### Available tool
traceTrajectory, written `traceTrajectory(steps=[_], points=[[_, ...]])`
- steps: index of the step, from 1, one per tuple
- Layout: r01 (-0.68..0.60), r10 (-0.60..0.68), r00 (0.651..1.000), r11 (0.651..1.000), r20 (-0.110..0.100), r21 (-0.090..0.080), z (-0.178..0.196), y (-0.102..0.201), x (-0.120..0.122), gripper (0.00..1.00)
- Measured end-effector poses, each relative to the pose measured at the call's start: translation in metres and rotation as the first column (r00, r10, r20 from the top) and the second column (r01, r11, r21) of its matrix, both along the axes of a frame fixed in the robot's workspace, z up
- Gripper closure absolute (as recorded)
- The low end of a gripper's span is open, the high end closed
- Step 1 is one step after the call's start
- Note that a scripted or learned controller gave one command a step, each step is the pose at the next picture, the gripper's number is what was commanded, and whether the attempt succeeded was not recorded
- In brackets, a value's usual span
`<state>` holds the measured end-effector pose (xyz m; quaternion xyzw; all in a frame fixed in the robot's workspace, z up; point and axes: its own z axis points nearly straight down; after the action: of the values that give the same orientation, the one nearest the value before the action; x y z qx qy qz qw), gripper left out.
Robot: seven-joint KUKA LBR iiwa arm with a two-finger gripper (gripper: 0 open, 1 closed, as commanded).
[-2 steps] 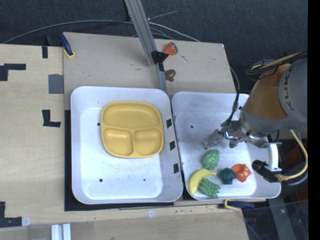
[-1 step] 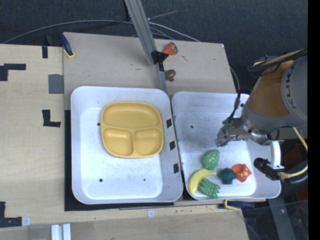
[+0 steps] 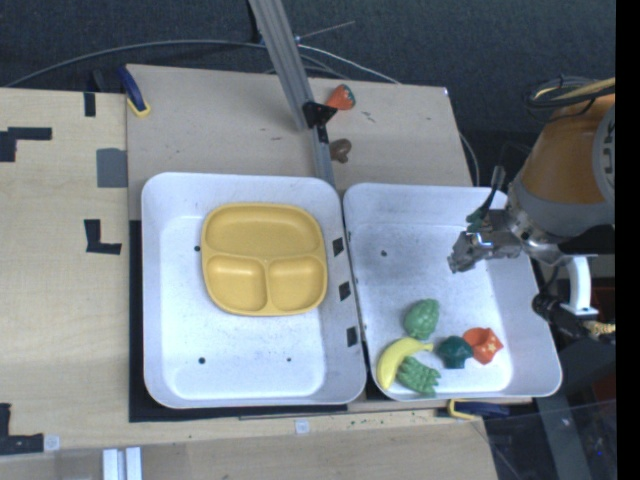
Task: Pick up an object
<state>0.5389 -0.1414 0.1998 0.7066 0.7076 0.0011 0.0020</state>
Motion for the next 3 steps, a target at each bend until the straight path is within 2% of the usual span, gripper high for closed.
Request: traceTrajectory(steps=[1,2,3], points=[[0.000,0.000,1.000,1.000,-0.004,0.001,0.016,0.000,0.001,1.00],[-0.005,0.005,1.000,1.000,-0.006,0.003,0.008,0.049,0.008,1.00],[-0.006,0.006,1.000,1.000,-0.006,0.004,0.020,0.102,0.010,1.00]])
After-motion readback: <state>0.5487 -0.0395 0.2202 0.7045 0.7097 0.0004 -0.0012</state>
